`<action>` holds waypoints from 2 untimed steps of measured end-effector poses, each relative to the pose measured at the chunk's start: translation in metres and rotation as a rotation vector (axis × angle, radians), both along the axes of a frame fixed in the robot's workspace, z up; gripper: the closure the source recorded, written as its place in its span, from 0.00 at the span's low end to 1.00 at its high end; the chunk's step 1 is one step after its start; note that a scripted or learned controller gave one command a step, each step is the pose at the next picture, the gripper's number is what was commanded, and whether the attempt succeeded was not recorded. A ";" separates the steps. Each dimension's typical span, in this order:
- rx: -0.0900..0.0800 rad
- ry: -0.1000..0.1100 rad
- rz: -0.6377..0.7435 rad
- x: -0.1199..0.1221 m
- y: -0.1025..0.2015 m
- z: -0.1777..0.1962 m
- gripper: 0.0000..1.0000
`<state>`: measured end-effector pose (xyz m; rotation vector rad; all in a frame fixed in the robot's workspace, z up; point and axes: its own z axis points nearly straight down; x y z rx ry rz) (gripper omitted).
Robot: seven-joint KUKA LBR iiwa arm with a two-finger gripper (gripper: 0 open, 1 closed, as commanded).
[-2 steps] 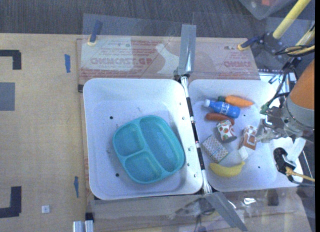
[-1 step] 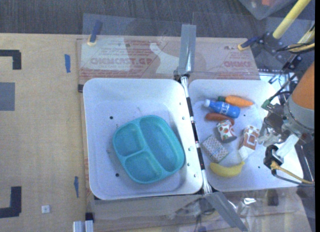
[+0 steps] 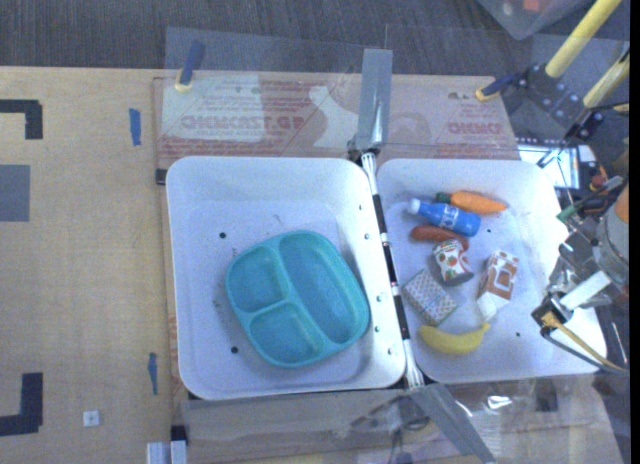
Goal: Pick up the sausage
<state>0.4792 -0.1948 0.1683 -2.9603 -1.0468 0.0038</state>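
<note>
The gripper (image 3: 568, 314) sits at the right bin's (image 3: 530, 357) right edge. The small reddish-brown sausage (image 3: 437, 235) lies well apart from it, up and to the left across the bin, with its long axis roughly left to right. Whether the gripper is apart or together I cannot tell. The sausage is a short, rounded, dull red link, lying just below the blue plastic bottle (image 3: 446, 216) and just above a small red-and-white carton (image 3: 452, 261).

Arm (image 3: 610, 252) cut off at right edge, pincer (image 3: 556, 318) fingers too blurry to tell
</note>
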 end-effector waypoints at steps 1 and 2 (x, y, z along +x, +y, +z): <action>-0.001 0.002 -0.405 0.005 0.016 -0.008 1.00; 0.000 0.002 -0.471 0.001 0.012 -0.010 1.00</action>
